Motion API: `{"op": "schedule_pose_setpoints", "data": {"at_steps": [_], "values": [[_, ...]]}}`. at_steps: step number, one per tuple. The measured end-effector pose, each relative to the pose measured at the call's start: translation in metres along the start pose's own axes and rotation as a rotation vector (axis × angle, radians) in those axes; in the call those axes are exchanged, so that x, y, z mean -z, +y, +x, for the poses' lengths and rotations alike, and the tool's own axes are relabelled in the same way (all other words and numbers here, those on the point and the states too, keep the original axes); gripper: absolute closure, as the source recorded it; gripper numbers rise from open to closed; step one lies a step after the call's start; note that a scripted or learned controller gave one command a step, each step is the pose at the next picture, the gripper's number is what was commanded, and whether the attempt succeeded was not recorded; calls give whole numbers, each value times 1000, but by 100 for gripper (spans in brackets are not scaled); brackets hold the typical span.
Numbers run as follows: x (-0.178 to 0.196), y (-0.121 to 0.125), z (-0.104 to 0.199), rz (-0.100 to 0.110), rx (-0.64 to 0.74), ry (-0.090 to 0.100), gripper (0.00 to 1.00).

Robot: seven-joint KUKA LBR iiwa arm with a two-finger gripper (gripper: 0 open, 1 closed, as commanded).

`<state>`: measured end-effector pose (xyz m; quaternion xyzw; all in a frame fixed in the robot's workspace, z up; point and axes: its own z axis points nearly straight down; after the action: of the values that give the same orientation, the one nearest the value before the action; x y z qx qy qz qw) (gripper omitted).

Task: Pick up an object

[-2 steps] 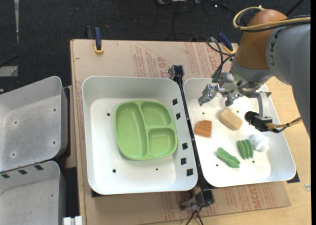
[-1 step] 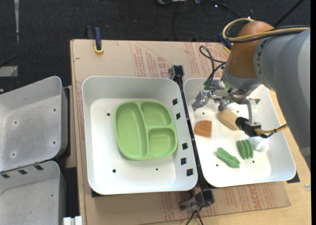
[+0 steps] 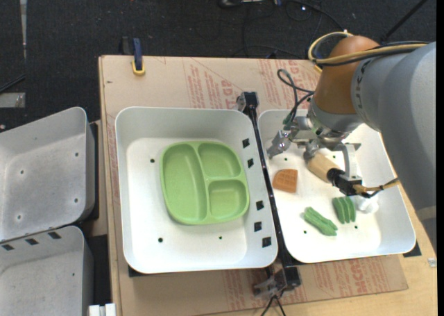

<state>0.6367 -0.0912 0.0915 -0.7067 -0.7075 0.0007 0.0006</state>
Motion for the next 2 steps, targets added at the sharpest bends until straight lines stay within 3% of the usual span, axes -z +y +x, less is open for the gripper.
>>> {"op": "schedule_pose_setpoints", "data": {"at_steps": [1, 2], "values": [[11, 1, 0, -3, -1, 0, 100], [67, 7, -9, -8, -2, -1, 100]]}}
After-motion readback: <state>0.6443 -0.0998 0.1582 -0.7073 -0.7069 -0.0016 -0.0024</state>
